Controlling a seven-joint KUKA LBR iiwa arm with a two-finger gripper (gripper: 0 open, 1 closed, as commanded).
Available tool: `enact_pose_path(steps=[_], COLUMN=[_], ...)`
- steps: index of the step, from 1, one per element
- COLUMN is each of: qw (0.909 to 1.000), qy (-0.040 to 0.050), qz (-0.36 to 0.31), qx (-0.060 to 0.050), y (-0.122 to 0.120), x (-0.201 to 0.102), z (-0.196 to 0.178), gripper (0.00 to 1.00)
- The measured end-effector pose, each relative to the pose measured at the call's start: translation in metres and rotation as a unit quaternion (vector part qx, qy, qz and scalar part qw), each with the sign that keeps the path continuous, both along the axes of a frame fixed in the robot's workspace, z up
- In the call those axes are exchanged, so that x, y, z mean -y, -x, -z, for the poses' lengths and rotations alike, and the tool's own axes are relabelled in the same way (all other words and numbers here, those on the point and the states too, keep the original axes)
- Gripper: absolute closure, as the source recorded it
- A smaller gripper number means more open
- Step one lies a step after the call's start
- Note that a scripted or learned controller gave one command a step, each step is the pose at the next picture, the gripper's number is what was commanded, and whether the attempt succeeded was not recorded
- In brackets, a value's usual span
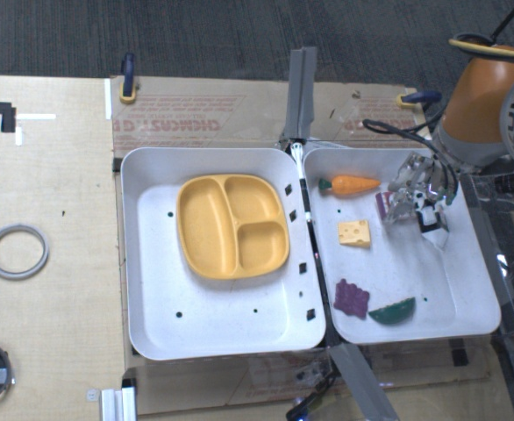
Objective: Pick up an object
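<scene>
The gripper (412,202) hangs low in the right white bin (467,310), just right of the orange plastic carrot (353,184).

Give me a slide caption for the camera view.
Gripper over right bin beside carrot, cheese; yellow plate in left bin.

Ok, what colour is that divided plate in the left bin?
Yellow-orange all over, no pattern. The divided plate shows plainly in the camera view.
</scene>
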State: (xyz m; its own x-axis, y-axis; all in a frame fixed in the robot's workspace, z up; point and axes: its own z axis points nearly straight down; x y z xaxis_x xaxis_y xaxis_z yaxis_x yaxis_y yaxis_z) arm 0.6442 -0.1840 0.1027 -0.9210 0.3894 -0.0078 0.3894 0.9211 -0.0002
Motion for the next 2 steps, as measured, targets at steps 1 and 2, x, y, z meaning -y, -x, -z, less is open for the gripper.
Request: enact_pose_path(steps=[1, 2], qw=[0.9998, 0.9893], qy=[-0.0008, -0.0013], qz=[0.021, 0.146], qx=[-0.001, -0.002], y=[0.019, 0.019], x=[-0.04, -0.095], z=[-0.091, -0.109], gripper=[1.0, 1.0])
